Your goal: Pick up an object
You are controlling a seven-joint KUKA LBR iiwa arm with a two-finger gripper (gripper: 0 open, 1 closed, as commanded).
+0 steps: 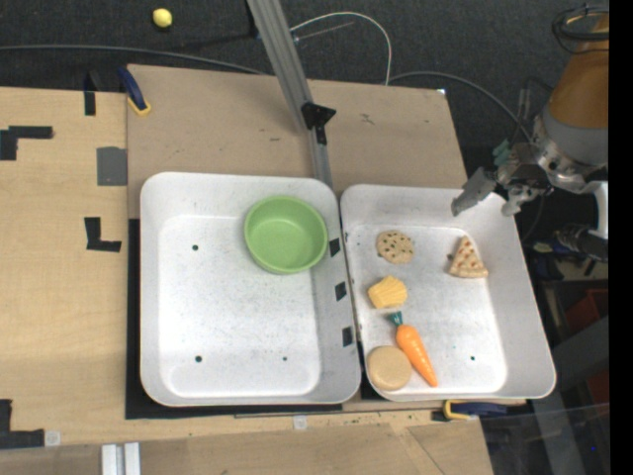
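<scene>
Objects for picking lie in the right bin (514, 295), which serves as landmark for everything below; nothing is lifted yet. The left bin (163, 295) touches its left wall and carries a green bowl (286, 234), close to that shared wall. The arm (579, 97) stands over the right bin's upper right corner, with the gripper (485, 188) hanging just above the top rim near that corner. Whether the jaws are spread or pressed together I cannot tell; nothing shows between them.

Inside the right bin, going down in size: an orange carrot (417, 354) near the bottom left, touching or almost touching a round tan bun (389, 369) at the bottom left corner; a pizza slice (467, 258) towards the upper right, nearest the gripper; a yellow corn piece (388, 292) left of centre; a chocolate-chip cookie (396, 246) at the upper left.

Risks, as I judge them: the pizza slice and cookie are flat, so the jaws may close above them or scrape the bin floor. A descent from the present spot could catch the rim. Carrot and bun lie so close that a grip there may nudge or take both, and the tapered carrot could slip.

No brand, label or readable writing shows anywhere on the surface (59, 265) or the bins.
</scene>
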